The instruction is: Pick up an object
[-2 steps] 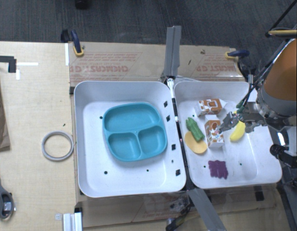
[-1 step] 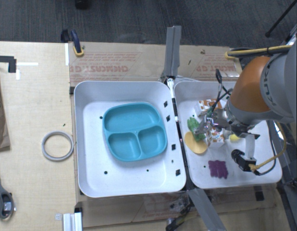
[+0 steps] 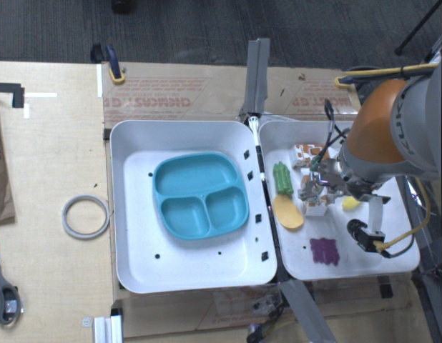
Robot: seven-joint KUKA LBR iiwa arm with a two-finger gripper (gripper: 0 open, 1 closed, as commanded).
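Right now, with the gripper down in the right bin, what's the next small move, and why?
Probably a short straight lift to check the grasp. The gripper sits low in the right bin over a small white item, with the green piece and yellow piece close beside it. I can't tell whether anything is held, so raising it would show that.

Two white bins sit side by side on the surface. The left bin (image 3: 128, 213) holds a blue divided tray (image 3: 200, 195). The right bin (image 3: 407, 263) holds a green object (image 3: 283, 178), a yellow-tan piece (image 3: 288, 212) just near of it, a purple item (image 3: 324, 251) toward the near edge and a small yellow thing (image 3: 350, 204). The arm (image 3: 393, 131) reaches in from the right, its gripper (image 3: 312, 189) low over the bin's middle. A ring of tape (image 3: 86, 216) lies on the surface, left of the bins.
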